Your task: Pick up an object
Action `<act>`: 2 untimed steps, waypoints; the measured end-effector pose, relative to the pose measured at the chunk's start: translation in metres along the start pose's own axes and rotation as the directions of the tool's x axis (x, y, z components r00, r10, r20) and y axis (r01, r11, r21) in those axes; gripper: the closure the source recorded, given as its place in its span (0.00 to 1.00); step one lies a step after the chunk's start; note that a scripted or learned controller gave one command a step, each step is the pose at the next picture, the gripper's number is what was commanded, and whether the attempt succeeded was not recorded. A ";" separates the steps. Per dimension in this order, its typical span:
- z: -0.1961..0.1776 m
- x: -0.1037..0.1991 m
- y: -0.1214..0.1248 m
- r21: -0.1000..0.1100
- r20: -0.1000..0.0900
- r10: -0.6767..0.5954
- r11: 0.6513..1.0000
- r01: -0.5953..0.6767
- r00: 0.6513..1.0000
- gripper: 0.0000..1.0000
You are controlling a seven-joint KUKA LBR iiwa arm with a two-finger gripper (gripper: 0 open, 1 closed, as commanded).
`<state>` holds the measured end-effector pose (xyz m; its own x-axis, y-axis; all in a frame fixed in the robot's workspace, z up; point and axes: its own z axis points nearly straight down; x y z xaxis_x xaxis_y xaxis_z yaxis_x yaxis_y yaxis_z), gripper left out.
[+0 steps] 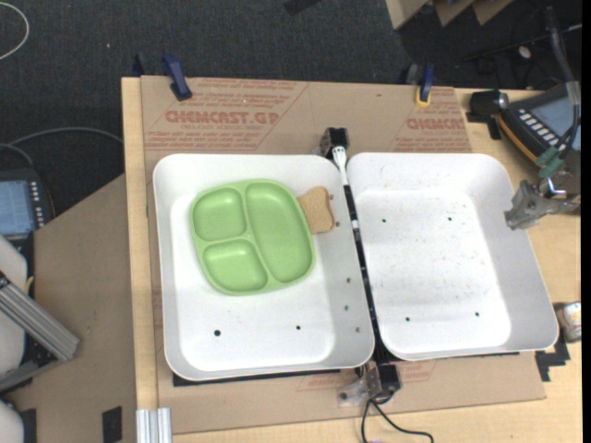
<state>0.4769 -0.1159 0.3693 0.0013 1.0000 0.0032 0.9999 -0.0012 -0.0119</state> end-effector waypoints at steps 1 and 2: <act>-0.055 -0.024 0.020 -0.020 0.007 0.001 1.000 0.000 1.000 1.00; 0.022 0.004 0.001 -0.003 0.001 -0.003 1.000 0.003 1.000 1.00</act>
<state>0.4779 -0.1122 0.3469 -0.0015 1.0000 0.0026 1.0000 0.0015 -0.0087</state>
